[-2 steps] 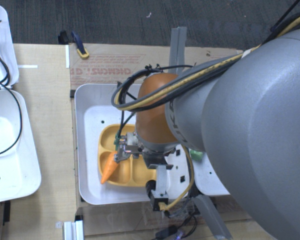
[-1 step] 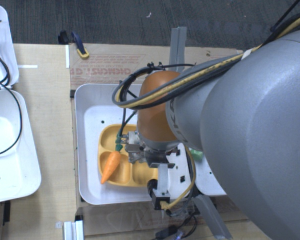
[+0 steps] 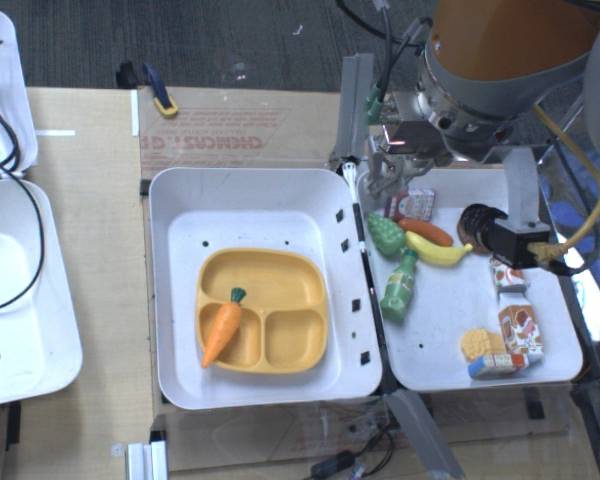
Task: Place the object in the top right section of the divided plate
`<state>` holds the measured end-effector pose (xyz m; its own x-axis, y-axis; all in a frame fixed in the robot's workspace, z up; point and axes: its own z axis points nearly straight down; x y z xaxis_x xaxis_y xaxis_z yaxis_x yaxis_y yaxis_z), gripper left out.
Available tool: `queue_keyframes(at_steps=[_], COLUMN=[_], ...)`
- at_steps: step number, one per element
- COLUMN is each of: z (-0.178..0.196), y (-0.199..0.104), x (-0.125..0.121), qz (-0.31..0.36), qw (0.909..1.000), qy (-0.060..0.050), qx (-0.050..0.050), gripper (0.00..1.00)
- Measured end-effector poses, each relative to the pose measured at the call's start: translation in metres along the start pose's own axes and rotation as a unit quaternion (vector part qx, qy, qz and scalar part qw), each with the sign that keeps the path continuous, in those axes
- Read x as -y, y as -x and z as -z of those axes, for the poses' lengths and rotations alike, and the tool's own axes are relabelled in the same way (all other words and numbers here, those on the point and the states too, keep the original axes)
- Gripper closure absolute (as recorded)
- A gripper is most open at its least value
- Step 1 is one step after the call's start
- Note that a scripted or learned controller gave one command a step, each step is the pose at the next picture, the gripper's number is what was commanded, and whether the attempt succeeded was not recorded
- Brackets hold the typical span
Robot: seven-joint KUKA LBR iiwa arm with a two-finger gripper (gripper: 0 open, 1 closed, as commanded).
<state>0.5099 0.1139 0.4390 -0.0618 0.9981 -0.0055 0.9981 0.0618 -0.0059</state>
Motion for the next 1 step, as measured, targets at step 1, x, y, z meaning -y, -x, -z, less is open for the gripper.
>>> queue_keyframes(at_steps=[1], z=[-0.3147], y=[-0.0271], x=[-0.0133], qz=[0.100], qw=[0.9950], qy=[-0.001], qx=[-0.001], gripper=[1.00])
